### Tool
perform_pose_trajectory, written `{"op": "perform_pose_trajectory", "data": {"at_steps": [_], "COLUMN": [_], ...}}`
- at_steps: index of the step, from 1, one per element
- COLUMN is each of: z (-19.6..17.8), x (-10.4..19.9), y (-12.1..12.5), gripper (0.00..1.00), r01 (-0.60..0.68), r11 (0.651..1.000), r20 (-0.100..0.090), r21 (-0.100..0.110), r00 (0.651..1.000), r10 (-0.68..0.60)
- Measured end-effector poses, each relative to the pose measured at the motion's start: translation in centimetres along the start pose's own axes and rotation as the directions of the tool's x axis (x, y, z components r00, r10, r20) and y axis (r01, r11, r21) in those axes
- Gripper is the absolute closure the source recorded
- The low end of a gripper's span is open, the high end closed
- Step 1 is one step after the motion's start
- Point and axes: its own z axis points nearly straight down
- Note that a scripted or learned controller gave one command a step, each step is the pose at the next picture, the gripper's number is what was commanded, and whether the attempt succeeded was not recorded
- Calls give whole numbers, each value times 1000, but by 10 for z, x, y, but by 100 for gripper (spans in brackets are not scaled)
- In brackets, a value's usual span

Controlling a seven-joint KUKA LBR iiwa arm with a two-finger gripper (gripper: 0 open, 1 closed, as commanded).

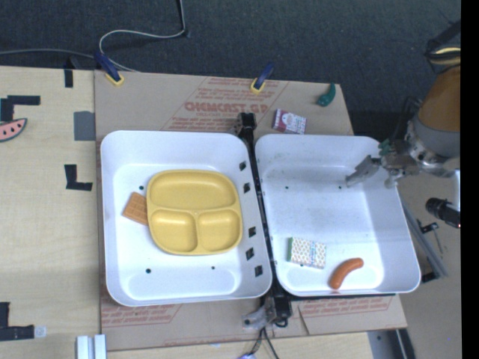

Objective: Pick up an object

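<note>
The grey metal two-finger gripper (pixel 364 171) is seen above the far right part of the shallow white right-hand bin (pixel 329 152), its fingers (pixel 358 173) spread apart with nothing between them. Well apart from it, near the bin's front wall, an orange sausage-shaped toy (pixel 346 272) is found lying, with a small green-and-white patterned packet (pixel 307 252) just beside it on the left. In the shallow white left-hand bin (pixel 120 223) a yellow plastic three-compartment tray (pixel 195 210) is set, and a tan cracker-like square (pixel 135 208) is tucked against its left edge.
</note>
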Motion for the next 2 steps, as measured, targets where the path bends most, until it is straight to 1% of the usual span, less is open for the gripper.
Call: {"op": "perform_pose_trajectory", "data": {"at_steps": [1, 2], "z": [86, 77], "x": [2, 1], "y": [-22, -23], "gripper": [0, 100], "r01": [2, 1], "r11": [1000, 1000], "r20": [-3, -2], "r21": [-4, -2], "r00": [1000, 1000], "r10": [-2, -1]}}
